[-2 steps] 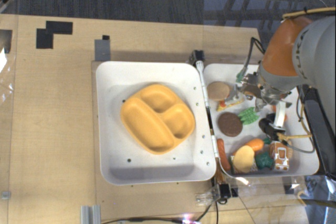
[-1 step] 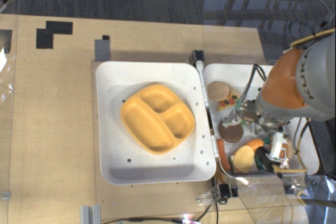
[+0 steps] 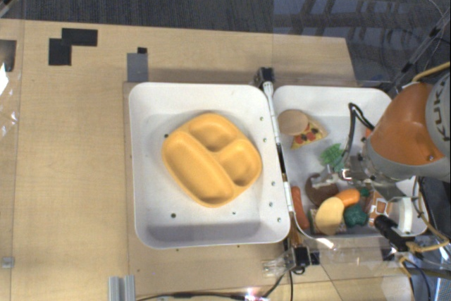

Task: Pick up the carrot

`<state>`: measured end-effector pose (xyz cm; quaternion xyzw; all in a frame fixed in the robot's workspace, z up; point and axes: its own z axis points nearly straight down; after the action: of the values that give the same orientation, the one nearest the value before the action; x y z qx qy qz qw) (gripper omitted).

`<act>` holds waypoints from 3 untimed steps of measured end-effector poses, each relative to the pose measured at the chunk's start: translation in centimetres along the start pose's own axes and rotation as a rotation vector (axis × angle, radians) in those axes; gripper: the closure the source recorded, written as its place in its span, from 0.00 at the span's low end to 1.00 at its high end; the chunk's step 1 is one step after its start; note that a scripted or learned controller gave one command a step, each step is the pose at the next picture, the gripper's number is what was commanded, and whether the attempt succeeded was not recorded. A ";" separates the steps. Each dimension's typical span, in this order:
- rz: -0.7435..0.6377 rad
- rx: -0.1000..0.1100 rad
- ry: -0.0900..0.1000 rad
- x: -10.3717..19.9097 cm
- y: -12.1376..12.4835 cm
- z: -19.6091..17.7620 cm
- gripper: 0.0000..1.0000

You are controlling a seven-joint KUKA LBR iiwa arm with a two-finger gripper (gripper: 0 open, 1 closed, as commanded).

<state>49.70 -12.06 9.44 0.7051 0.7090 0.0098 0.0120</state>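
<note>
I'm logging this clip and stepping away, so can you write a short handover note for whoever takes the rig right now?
Gripper: low in the right bin, over the toy food; whether it is open or shut cannot be told.
Carrot: the orange piece right under the gripper, beside the yellow lemon and a green piece.
Yellow tray: in the left bin.
Done: arm is over the carrot.
Left: confirm a grasp, then lift.

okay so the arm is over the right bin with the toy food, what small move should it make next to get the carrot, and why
Probably lower straight down a little. The gripper sits right at the orange carrot, which lies crowded between a yellow lemon-like piece and a green piece in the right bin.
</note>
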 end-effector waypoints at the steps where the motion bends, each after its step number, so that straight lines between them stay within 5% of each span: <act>1: -0.210 0.001 0.001 -2.8 0.0 0.0 0.00; 2: -0.558 0.001 -0.001 2.4 0.0 0.0 0.00; 3: -0.559 -0.011 -0.003 2.6 0.5 -1.2 1.00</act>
<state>50.16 -9.49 10.68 0.4819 0.8759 0.0092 0.0192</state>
